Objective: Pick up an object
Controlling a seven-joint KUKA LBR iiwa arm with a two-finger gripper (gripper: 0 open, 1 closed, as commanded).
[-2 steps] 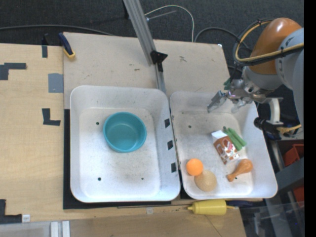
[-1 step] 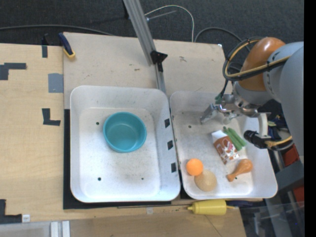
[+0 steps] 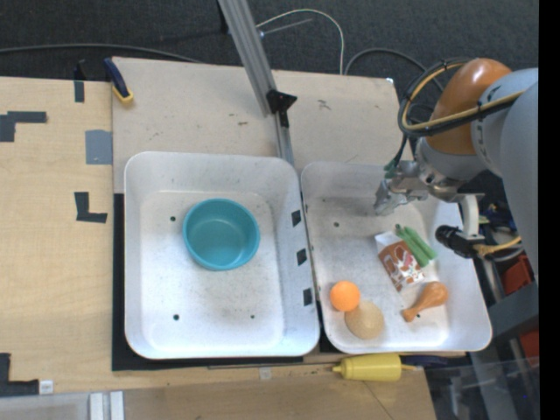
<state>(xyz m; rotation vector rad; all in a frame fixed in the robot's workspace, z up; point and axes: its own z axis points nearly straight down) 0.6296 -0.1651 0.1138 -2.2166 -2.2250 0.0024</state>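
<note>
Candidate objects all sit in the right bin (image 3: 350,178), clustered toward its near right corner: orange ball (image 3: 345,296) touching a beige potato-like lump (image 3: 365,320); brown drumstick toy (image 3: 426,300) just right of those; red-and-white packet (image 3: 402,265) above it, with a green stick (image 3: 416,244) lying across its upper right edge. The cluster leaves the bin's far left floor bare, so any of them is reachable from above; the ball and lump touch, so a grasp on either may nudge the other.

Gripper (image 3: 391,192) hangs over the far part of the right bin, near the packet and green stick but apart from them, nothing seen between its tips. Open or closed: cannot tell at this resolution. Judged: approach phase, no pick made yet.

Left bin (image 3: 140,234) holds a teal bowl (image 3: 220,234), upright, well apart from the arm. A yellow bottle (image 3: 371,367) lies on the bench just outside the right bin's near rim
</note>
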